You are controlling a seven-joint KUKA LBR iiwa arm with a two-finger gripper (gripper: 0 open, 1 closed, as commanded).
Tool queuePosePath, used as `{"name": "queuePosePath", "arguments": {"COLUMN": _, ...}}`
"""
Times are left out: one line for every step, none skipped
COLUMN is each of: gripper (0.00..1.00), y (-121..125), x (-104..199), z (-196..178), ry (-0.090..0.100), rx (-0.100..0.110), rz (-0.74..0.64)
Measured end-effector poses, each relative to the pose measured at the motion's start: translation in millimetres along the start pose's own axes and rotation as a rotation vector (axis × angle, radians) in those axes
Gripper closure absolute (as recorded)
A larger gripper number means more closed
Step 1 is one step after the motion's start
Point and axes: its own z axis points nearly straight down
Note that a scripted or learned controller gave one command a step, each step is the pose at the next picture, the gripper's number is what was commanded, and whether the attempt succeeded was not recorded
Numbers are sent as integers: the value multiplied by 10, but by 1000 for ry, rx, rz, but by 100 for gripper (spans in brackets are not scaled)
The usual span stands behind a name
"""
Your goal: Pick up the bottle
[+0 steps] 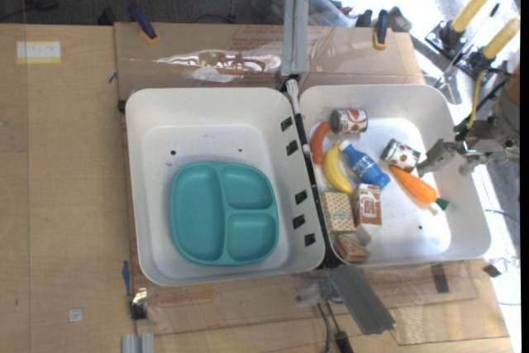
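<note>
**Bottle Lies Untouched in Right Bin**

While a teal divided plate (223,212) is seen in the left bin (149,178), the blue bottle (364,165) lies beside a banana (333,169). Light, slippery plastic is judged; its midbody should be gripped. Whether the gripper (434,159) is apart cannot be told.

Arm (496,146) cut off at right edge; hand (436,158) fingers blurred.

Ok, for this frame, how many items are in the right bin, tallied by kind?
Blue plastic bottle: 1
Toy fruit and veg, yellow banana, orange carrot, orange-red piece: 3
Cans, red-and-white and: 2
Small printed cartons: 3
Total: 9
</note>
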Motion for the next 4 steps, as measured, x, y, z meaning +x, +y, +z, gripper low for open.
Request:
{"name": "queuePosePath", "arguments": {"gripper": 0, "y": 478, "x": 524, "z": 847, "ry": 1, "rx": 3, "rz": 271}}
{"name": "queuePosePath", "arguments": {"gripper": 0, "y": 774, "x": 693, "z": 1426, "ry": 0, "rx": -11, "rz": 297}}
{"name": "queuePosePath", "arguments": {"gripper": 100, "y": 781, "x": 678, "z": 1313, "ry": -1, "rx": -13, "rz": 298}}
{"name": "queuePosePath", "arguments": {"gripper": 100, "y": 468, "x": 1505, "z": 127, "ry": 0, "rx": -2, "rz": 399}}
